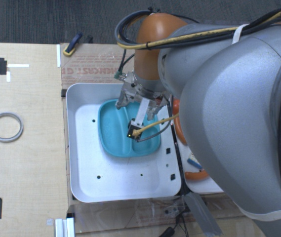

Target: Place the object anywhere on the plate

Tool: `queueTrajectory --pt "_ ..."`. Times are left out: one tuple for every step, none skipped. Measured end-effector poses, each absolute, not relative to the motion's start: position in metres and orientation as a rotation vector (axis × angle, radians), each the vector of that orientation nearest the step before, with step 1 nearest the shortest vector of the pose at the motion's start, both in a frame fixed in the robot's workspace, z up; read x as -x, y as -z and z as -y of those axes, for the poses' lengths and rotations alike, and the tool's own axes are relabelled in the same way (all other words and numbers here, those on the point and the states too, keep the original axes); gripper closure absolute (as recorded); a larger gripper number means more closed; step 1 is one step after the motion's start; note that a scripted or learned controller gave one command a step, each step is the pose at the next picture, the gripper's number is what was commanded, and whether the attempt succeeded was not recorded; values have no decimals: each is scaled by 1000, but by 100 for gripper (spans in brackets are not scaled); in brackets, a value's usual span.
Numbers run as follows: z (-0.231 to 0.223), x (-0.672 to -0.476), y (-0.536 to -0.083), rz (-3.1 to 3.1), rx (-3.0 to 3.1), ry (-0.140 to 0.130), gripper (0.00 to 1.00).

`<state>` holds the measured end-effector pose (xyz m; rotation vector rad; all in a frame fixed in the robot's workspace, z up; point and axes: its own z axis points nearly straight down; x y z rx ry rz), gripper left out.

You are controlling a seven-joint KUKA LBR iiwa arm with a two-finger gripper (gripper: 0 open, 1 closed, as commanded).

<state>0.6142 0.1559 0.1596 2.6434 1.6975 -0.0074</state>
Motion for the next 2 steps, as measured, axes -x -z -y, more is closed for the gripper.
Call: queueTrajectory --pt "-155 -614 -167 -1701 -2639 15 100" --pt "-155 -614 -167 -1701 -2640 15 0"
